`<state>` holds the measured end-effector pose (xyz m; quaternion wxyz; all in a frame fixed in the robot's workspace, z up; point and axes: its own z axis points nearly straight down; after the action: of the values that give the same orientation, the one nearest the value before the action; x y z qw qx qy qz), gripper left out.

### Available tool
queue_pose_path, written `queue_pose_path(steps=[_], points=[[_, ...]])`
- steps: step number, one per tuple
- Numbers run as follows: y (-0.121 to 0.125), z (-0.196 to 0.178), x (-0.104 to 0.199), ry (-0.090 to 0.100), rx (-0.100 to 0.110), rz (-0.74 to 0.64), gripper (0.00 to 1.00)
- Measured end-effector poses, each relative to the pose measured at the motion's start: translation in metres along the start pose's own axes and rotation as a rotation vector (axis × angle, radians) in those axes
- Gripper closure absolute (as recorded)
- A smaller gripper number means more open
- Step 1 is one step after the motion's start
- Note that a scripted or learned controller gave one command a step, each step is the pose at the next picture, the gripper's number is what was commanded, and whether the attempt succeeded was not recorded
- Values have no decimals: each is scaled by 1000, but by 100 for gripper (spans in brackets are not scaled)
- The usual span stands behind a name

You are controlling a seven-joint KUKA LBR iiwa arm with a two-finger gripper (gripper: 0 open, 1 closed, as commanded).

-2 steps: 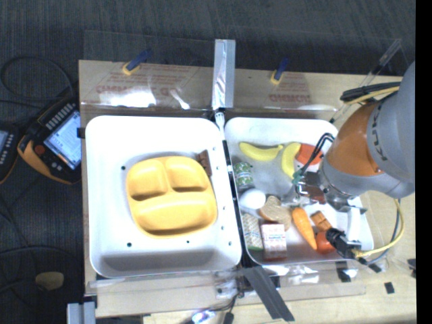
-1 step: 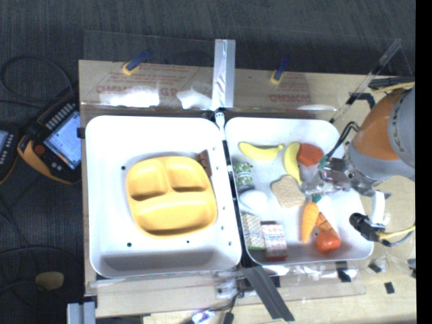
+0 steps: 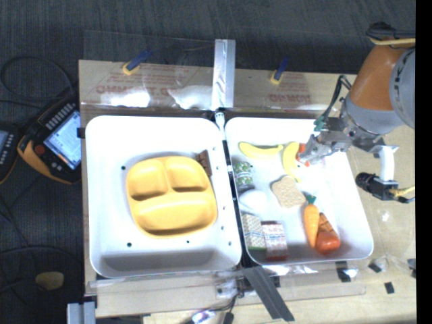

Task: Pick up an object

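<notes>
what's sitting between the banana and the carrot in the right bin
In the camera view, a speckled slice of bread lies between the banana above and the carrot below.

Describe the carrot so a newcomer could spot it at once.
Look in the right bin, toward its near right corner. The carrot lies there lengthwise, green top pointing away, beside a red-orange item. It is the tapered orange piece with a green tuft; the bananas are yellow.

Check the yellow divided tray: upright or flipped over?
Upright. The yellow tray lies flat in the left bin, its compartments facing up.
</notes>
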<state>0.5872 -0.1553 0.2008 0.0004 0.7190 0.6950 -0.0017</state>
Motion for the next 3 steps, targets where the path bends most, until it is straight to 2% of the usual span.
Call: queue_pose_path(steps=[1,2,3], points=[[0,0,-1,-1,0,1,0],[54,94,-11,-9,-27,-93,0],[42,98,-14,-17,-41,-213,0]])
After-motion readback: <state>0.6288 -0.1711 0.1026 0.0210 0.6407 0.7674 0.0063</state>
